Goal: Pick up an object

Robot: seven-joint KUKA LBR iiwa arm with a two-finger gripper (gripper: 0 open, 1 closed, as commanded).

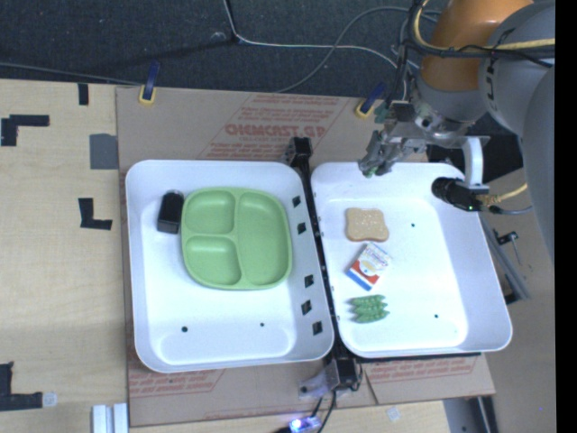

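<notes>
Gripper (371,164): hangs over the far rim of the right bin (433,269), near its far-left corner, low and tilted toward the bin's floor. Spread or pressed together, cannot tell from this slant; carries nothing that can be seen.

Nearest candidate: bread slice (367,225), flat on the bin floor, just this side of the tool and close to the divider (311,242). Probably a light toy piece, stiff enough, but thin and lying flat, so little to bite on; best taken across its narrower width, straight down, pinching the two side edges. Likely to slide on the smooth white floor if struck off-centre.

Next along the same line: small packet (370,266), near the bread but apart from it, looks light and perhaps crushable. Then green pods (369,308), toward the near rim, lumpy and small, apt to roll or slip out.

Room: plenty to the right of all three, across the bare floor. Tight on the left, where the divider wall stands close. In the left bin (216,332): green divided plate (237,239) with a black block (170,212) touching its left edge, both well apart from the tool.
</notes>
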